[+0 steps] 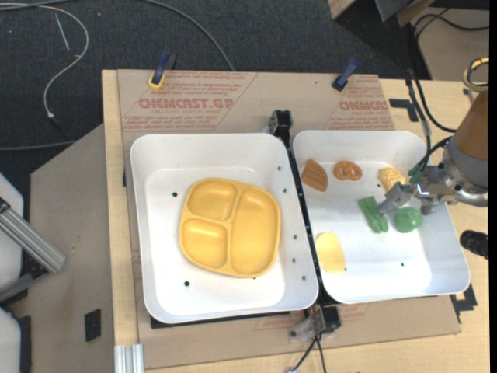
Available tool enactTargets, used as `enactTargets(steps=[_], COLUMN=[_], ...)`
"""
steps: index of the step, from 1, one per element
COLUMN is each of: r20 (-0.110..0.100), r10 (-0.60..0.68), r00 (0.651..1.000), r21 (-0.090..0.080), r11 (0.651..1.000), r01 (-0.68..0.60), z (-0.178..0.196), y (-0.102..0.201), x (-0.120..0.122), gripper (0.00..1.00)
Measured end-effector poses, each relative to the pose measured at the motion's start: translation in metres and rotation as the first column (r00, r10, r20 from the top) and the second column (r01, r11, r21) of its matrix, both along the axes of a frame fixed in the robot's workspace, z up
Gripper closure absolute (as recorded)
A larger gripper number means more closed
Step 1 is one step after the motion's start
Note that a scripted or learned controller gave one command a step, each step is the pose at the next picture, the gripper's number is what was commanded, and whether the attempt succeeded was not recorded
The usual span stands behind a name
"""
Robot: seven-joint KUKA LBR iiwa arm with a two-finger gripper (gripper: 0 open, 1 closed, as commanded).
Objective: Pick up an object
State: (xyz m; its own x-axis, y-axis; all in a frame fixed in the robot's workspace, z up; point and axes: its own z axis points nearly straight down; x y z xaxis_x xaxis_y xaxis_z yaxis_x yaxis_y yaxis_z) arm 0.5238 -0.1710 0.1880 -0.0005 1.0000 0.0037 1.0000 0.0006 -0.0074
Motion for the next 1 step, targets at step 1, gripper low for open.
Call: enactTargets(steps=[1], r20=[-0.001], r10=[-0.001], r00=[1.000], r21=[0.000], r11=[1.000], r01=[0.001], z=[-0.0597], y=[-0.0036], x=[-0.0083], gripper=[0.00])
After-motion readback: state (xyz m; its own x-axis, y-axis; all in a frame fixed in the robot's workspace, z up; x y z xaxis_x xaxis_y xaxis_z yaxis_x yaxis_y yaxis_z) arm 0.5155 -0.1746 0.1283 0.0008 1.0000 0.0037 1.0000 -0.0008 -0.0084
